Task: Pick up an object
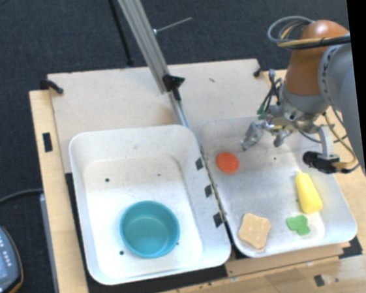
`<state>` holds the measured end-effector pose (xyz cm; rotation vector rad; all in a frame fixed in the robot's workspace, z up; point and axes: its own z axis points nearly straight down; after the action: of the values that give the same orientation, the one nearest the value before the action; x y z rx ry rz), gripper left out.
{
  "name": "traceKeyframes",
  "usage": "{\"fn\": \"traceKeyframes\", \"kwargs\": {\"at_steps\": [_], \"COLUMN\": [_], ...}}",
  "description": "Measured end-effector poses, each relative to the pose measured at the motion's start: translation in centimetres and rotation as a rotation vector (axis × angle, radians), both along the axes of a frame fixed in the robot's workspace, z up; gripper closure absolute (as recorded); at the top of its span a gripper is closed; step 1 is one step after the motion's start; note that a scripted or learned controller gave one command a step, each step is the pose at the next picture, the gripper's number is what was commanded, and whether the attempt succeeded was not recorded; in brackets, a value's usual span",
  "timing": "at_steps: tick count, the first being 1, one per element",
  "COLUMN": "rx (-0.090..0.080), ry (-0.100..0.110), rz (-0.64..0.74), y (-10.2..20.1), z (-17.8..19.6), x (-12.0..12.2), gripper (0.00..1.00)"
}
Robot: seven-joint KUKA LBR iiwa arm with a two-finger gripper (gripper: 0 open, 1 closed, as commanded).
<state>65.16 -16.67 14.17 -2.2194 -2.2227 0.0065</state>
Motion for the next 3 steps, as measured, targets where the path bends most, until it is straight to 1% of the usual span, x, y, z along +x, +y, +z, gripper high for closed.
{"fn": "traceKeyframes", "kwargs": {"at_steps": [1, 2, 3], "rx": [-0.001, 0.001, 0.001], "ry": [-0.008, -0.01, -0.01], "rz": [0.0, 0.0, 0.001], "y": [-0.1, -0.7, -0.6], "z": [1.5, 6.2, 10.7], "x": [0.2, 0.7, 0.9], "gripper": [1.0, 1.0, 1.0]}}
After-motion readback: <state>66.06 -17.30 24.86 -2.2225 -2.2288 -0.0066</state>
